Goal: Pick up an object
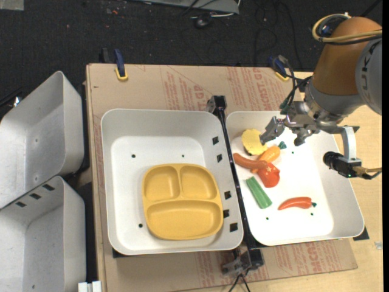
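You are looking down on a wooden bench [164,78] carrying two white bins side by side. The left bin [121,132] is holding a yellow divided tray [182,201]. The right bin [328,215] is holding the small toy foods. The grey arm [343,59] is reaching in from the right, and its gripper [282,132] is hanging over the far end of the right bin with its two fingers spread apart, pinching nothing. Just left of and below the fingertips a pale yellow round piece [251,141] is lying, touching an orange pepper [270,154]. Below those, a red sausage-like piece [245,161] and a red pepper [269,174] are sitting close together. Nearer to you a green stick [259,193] is lying at a slant, and a red chili [295,204] is lying well apart from the gripper, toward the near edge
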